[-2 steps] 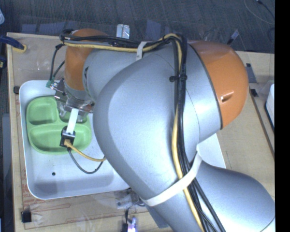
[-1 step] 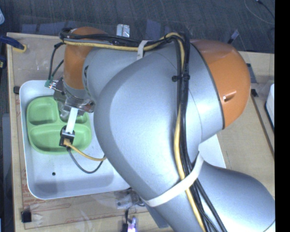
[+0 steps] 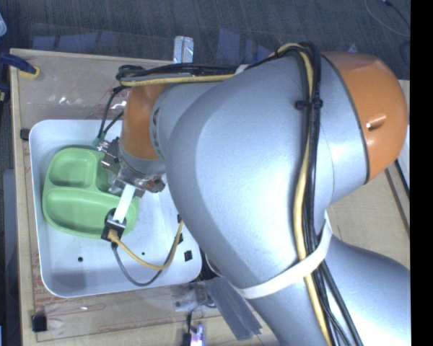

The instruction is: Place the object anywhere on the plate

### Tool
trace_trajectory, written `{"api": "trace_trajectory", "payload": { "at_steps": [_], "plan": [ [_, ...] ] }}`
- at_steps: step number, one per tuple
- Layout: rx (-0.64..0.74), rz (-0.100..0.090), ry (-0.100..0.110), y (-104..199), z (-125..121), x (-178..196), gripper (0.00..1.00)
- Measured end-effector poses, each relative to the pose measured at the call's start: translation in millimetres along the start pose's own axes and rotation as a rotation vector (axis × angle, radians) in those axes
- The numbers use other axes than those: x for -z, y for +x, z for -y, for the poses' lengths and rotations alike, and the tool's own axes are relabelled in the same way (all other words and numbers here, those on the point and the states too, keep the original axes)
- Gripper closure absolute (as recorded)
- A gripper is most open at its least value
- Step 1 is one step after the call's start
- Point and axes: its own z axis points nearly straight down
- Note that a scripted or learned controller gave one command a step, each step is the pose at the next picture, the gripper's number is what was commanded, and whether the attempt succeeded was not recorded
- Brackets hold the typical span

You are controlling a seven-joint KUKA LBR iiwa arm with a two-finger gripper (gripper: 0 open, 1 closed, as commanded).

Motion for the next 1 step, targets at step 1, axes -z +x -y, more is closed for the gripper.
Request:
{"api": "trace_trajectory", "payload": {
  "at_steps": [1],
  "plan": [
    [-0.444, 0.009, 0.009, 19.8, 2.8, 46.8, 1.00]
  ]
}}
